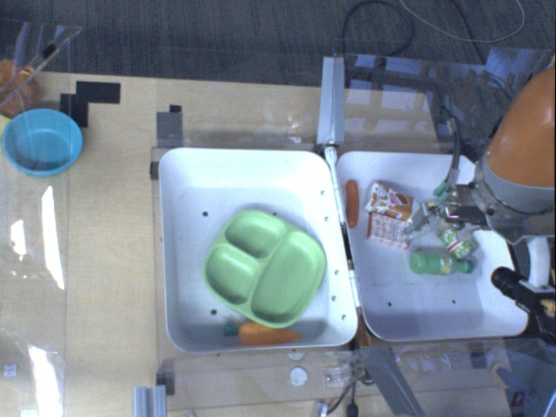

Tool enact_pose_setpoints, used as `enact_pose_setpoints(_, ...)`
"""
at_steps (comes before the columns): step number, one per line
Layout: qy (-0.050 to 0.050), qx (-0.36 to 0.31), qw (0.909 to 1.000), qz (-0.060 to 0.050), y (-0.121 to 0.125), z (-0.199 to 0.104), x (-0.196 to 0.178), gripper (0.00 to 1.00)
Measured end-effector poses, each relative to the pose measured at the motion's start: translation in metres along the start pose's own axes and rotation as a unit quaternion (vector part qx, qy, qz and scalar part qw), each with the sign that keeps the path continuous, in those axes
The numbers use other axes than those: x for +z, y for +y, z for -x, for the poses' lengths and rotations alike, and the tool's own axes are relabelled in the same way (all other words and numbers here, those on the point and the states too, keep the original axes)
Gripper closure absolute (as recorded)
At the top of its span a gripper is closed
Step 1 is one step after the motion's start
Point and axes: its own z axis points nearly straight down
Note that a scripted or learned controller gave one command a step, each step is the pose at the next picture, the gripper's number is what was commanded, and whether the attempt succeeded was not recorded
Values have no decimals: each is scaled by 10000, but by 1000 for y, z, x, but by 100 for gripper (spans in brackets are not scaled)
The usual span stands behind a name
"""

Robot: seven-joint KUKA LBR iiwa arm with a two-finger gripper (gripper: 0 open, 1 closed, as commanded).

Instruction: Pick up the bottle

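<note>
Presently, bottle (441, 264) lies flat in right bin (391, 320) (beside a packet (388, 215)); gripper (447, 211) hovers just above it, grip state indiscernible; lifting not yet achieved.

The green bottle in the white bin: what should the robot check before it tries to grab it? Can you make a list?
1. Bottle in sight: ok, it lies on its side in the right bin.
2. Gripper near the bottle: ok, it sits just above it in the camera view.
3. Bottle between the fingers: not ok, it lies apart, below the gripper.
4. Fingers open enough: cannot tell, they are too blurred.
5. Room around the bottle: not ok, a small wrapped item lies very close to it; the snack packet lies apart.
6. Sausage: ok, it is by the bin's left wall, out of the way.
</note>
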Motion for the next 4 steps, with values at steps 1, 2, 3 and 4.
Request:
enact_pose_setpoints(1,5,1825,9832,-22,-3,-83,67,0)
enact_pose_setpoints(2,-1,2973,9548,16,45,-16,-103,0)
enact_pose_setpoints(3,-2,2743,9616,-19,7,-44,3,0)
enact_pose_setpoints(4,-3,3185,9479,-24,23,-111,68,0)
